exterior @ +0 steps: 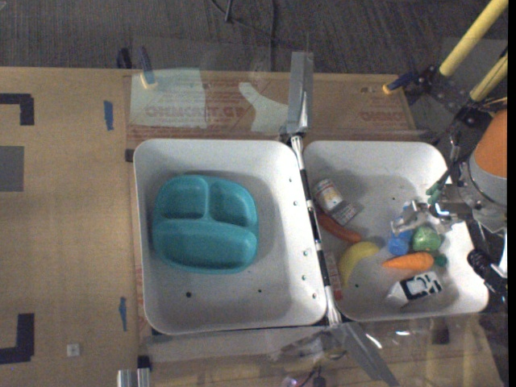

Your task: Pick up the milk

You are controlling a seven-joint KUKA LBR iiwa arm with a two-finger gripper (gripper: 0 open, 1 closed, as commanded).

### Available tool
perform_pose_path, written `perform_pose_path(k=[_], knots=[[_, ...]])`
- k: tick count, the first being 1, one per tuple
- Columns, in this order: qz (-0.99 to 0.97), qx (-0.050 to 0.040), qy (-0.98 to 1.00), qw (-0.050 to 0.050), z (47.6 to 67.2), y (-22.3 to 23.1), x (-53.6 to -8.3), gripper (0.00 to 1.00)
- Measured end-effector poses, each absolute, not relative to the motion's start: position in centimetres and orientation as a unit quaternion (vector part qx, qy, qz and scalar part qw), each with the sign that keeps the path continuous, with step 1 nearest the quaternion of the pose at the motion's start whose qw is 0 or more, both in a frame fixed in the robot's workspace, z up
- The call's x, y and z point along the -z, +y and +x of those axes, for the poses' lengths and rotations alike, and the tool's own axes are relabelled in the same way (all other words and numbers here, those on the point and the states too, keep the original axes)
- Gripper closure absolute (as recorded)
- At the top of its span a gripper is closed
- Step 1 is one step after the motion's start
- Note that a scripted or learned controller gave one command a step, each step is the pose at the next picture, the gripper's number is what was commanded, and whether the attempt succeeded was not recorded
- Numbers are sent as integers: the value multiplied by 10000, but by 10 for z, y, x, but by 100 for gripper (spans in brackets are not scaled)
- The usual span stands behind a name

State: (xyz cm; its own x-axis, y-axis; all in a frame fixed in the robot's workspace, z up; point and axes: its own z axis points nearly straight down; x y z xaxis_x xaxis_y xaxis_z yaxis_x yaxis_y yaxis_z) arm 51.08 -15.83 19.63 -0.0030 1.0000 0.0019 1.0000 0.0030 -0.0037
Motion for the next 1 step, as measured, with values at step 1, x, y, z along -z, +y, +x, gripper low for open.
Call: perform_pose_path(k=[1], knots=[[-7613, -7, -6484, -2, 574, -198, -294, 0]])
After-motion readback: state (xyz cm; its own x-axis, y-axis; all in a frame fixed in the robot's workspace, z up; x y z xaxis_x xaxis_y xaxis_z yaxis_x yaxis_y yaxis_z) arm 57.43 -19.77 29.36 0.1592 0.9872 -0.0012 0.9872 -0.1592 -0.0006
